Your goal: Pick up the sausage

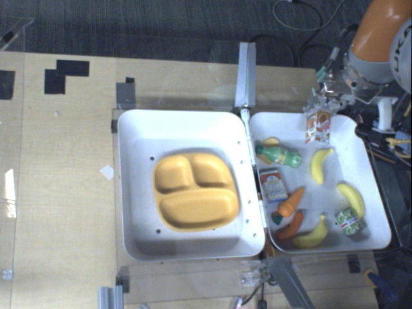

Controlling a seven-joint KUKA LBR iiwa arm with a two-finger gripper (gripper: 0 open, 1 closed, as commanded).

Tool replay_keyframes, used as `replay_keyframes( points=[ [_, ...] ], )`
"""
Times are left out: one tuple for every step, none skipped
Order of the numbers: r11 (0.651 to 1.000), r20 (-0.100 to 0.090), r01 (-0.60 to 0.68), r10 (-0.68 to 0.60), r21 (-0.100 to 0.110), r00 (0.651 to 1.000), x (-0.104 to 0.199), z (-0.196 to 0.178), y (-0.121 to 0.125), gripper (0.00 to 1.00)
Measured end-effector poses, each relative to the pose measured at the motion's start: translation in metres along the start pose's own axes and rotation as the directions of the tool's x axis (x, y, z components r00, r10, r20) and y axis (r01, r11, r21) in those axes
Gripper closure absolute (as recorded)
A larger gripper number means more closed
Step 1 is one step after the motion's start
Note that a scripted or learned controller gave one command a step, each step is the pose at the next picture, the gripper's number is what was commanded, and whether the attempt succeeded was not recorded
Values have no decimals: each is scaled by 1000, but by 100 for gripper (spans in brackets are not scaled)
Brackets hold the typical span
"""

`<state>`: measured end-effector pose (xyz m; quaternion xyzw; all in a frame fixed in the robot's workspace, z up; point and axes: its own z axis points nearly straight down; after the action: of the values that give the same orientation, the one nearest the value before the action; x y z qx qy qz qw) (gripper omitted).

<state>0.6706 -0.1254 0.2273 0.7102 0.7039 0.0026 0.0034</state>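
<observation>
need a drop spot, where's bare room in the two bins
Left bin: bare white floor rings the yellow tray, widest on its left. Right bin: crowded along the divider, where sausage, carrot and banana bunch together.

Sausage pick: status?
Gripper up at the right bin's far edge, shut on a small carton. Sausage lies untouched at the near edge. Carrot and banana crowd it.
</observation>
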Motion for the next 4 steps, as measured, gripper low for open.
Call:
replay_keyframes(
  points=[
    [976,0,-217,217,2,976,50,-84,-1,100],
    [988,1,-154,154,4,988,47,-94,-1,100],
    [988,1,-153,153,4,988,47,-94,-1,0],
    [999,0,-49,49,2,999,79,-106,-1,0]
  ],
)
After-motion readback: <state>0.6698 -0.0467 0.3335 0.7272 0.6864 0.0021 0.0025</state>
